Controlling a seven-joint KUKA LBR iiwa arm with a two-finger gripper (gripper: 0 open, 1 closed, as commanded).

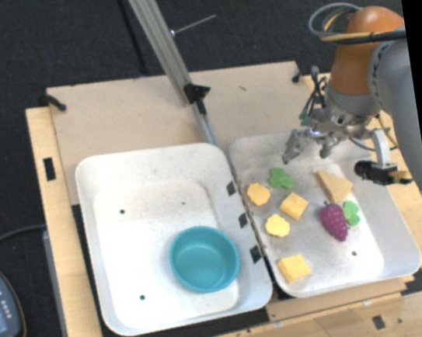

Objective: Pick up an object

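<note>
1. A cluster of small toy foods is lying in the right bin: a purple grape bunch touching a small green piece; a tan wedge just above them; a green leafy piece; yellow pieces at and.
2. The hand is hovering over the bin's upper edge, above the wedge; its fingers are spreading apart, holding nothing.
3. A teal bowl is sitting in the left bin; both bins are resting side by side on the surface.
</note>
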